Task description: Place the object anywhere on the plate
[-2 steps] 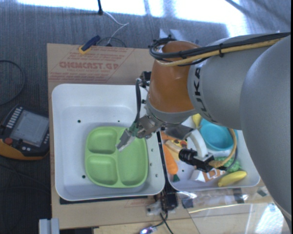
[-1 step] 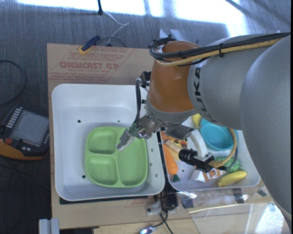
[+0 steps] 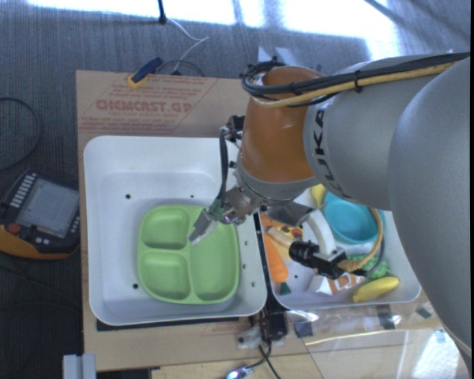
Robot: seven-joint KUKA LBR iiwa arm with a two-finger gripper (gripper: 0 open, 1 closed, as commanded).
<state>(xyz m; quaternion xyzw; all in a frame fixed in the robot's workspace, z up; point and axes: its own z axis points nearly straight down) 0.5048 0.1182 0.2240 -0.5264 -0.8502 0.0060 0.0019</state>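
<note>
- Arm (image 3: 363, 140): grey, with an orange band above the wrist; it is reached in from the view's right, across the second bin (image 3: 403, 294), and ends over the plate bin (image 3: 142, 164).
- Gripper (image 3: 209, 223): it is held low over the green plate (image 3: 170, 279). The fingers (image 3: 199, 231) are slanted down toward the view's lower left. Whether they are open or closed cannot be told, and no object is seen between them.
- Green plate: three compartments, lying flat on the floor of the plate bin directly beneath the fingers. The fingertips are seen over the top of the ridge that divides the upper small compartment from the long one. Contact with the plate cannot be judged. All three compartments are seen bare.
- Plate bin: shallow and white, with the plate set toward its lower half, below and to the left of the fingers.
- Second bin: white, just beside the plate bin, on the arm's side of the fingers and partly hidden by the arm.
- Carrot (image 3: 276, 263): orange, lying in the second bin near the shared wall, close to the fingers and to their lower right.
- Blue bowl (image 3: 351, 219): in the second bin, farther to the right of the fingers.
- Banana (image 3: 375, 288): yellow, in the second bin's lower right corner, well apart from the fingers.
- Worktop (image 3: 142, 109): a brown lettered board is seen under both bins.
</note>
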